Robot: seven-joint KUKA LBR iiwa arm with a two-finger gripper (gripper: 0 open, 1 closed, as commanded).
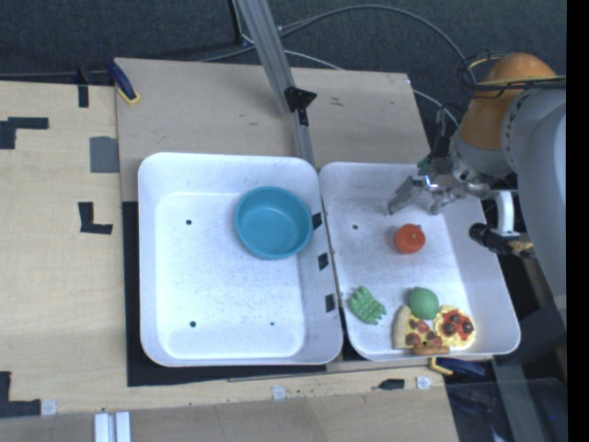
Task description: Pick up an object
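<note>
A red tomato (409, 238) lies in the middle of the right bin (368, 191). My gripper (416, 199) hangs just above and behind it, over the far right part of that bin, with its fingers spread open and nothing between them. Near the bin's front edge sit a green leafy piece (366, 306), a green ball (423, 301) and a pizza slice (433, 331). A blue bowl (272, 222) rests in the left bin (175, 274), toward its far right side.
A grey metal pole (276, 63) slants down from the top and ends between the two bins. The arm (515, 136) fills the right side beside the right bin. Black cables (368, 12) run across the dark floor behind the bench.
</note>
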